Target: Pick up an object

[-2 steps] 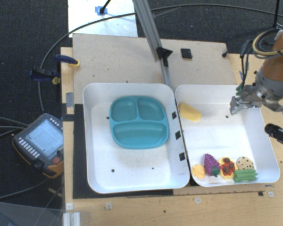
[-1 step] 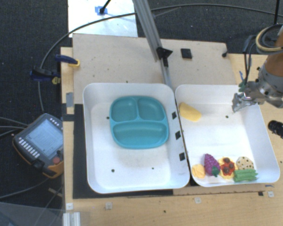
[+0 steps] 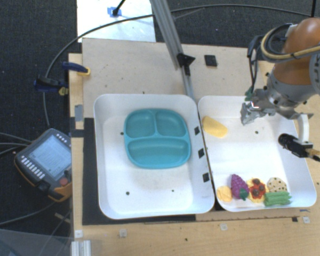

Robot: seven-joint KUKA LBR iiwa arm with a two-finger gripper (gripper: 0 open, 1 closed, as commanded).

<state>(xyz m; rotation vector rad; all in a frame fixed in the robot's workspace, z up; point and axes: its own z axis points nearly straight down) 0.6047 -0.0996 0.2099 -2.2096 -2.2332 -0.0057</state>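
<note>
Showing no readable text, label, brand or number anywhere. Glowing faintly on the grey handheld control pendant with an orange rim (image 3: 44,161) left of the worktop, a screen too small and blurred for reading.

The right shallow white bin (image 3: 256,159) has a broad bare floor through its middle. A yellow oval toy (image 3: 215,127) lies near its left wall, well apart from the row crowded along the near edge: yellow round piece (image 3: 224,193), purple grape bunch (image 3: 238,186), small pizza slice (image 3: 256,188), speckled cookie (image 3: 277,184), green pod (image 3: 278,198). In the left white bin (image 3: 112,185), a teal divided plate (image 3: 157,138) takes the centre, leaving bare floor nearer the camera.
</note>
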